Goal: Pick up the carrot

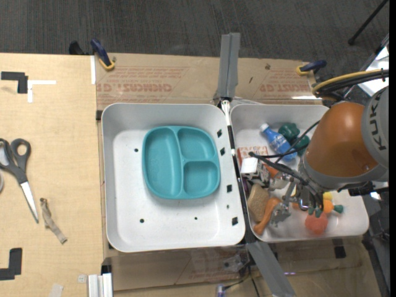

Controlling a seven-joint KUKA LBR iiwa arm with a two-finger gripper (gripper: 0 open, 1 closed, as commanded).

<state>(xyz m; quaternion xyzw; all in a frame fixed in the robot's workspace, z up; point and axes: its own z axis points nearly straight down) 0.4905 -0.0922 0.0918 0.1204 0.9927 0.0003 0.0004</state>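
The carrot (266,215) is a slim orange piece lying at a slant in the front left part of the right bin (352,229). My gripper (286,198) hangs low over that bin, just right of and slightly behind the carrot, close to it; I cannot tell if they touch. Wrist hardware and cables hide the space under the gripper. The orange wrist band (339,140) rises behind and to the right.
A tan slice (258,197) lies against the carrot's left side. A red fruit (315,224) and a small orange and green toy (330,207) lie to the right. A blue bottle (275,138) and a green object (289,130) sit at the back. The left bin (124,228) holds a teal divided plate (181,162).
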